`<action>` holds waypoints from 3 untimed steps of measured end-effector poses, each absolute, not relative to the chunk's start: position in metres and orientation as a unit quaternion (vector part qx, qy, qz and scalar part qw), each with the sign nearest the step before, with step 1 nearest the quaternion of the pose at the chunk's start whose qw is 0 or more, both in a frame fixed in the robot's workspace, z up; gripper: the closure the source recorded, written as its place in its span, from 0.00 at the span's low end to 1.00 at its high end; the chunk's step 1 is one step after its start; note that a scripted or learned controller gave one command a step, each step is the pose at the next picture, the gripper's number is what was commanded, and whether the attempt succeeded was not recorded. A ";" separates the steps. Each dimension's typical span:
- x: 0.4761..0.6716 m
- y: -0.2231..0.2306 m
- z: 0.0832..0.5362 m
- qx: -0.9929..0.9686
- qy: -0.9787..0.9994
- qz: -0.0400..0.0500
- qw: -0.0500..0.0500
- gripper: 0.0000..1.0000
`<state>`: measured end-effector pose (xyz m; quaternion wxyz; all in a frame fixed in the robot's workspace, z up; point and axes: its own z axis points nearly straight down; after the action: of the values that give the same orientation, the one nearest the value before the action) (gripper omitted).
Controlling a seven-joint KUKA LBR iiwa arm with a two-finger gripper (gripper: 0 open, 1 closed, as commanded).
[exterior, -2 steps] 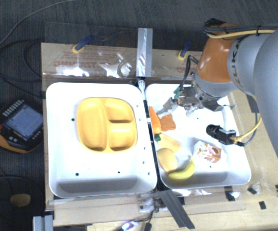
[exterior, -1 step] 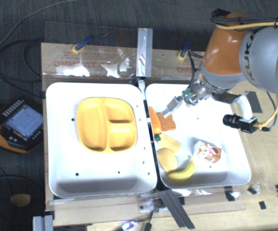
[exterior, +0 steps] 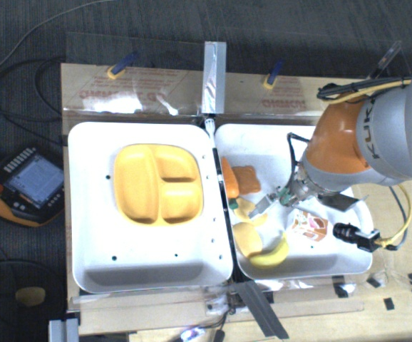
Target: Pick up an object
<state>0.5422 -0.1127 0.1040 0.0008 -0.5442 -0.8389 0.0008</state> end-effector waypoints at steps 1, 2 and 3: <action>0.484 -0.148 0.118 -0.633 -0.774 0.000 0.001 0.00; 0.526 -0.121 0.146 -0.590 -0.808 0.000 0.001 0.00; 0.493 -0.119 0.090 -0.562 -0.827 -0.003 -0.006 0.00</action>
<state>0.4934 -0.1192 0.0897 -0.0059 -0.5622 -0.8270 -0.0027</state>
